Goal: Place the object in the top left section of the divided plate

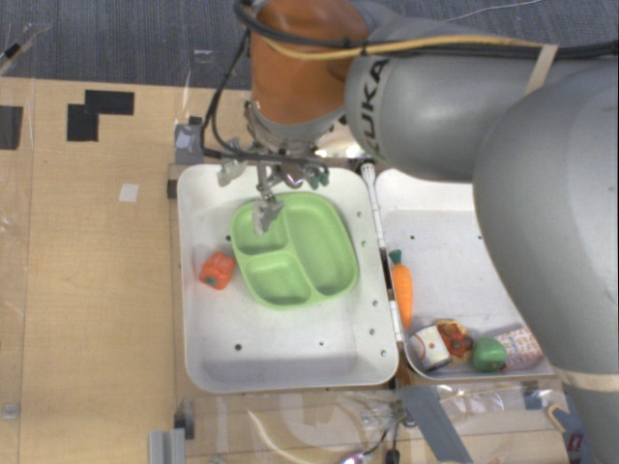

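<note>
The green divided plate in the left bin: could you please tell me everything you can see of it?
The divided plate is light green, plastic-looking, rounded, with raised ridges forming one large and two smaller sections. It lies flat, slightly turned, in the left bin. The gripper hangs over its top left section. An orange-red toy sits just off its left edge.

two shallow white plastic bins side by side on tan bench (87,336). left white bin (280,356), right white bin (435,220). long orange carrot (402,293) w/ green tip lies along right bin's left wall. near front edge of right bin, clustered: small white-and-red can (432,345), reddish-yellow item (456,338) beside it (too blurred to id), round green fruit-like piece (489,354), pale printed packet (522,346). black block shapes (100,111) on bench, far left.
</note>
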